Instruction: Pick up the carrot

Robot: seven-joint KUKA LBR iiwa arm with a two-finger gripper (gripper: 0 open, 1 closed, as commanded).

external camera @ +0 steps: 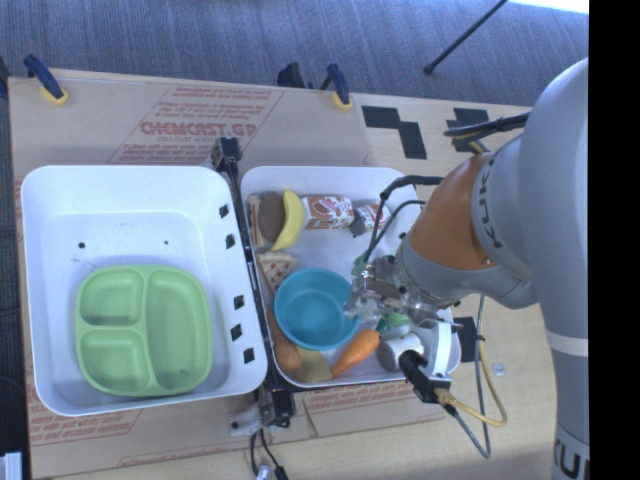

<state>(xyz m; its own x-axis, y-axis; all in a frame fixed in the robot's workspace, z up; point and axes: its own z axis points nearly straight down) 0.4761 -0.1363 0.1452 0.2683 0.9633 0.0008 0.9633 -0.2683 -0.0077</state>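
Jaws: state cannot be told; gripper point(385, 313) hovers over carrot point(357, 351), which lies at the right bin's point(330, 175) six o'clock, touching blue bowl point(313, 307). Risk: descent nudges bowl, rolling carrot aside.

I see the carrot point(357, 351) — orange, lying tilted at the right bin's near edge, just beside the blue bowl point(312, 308).
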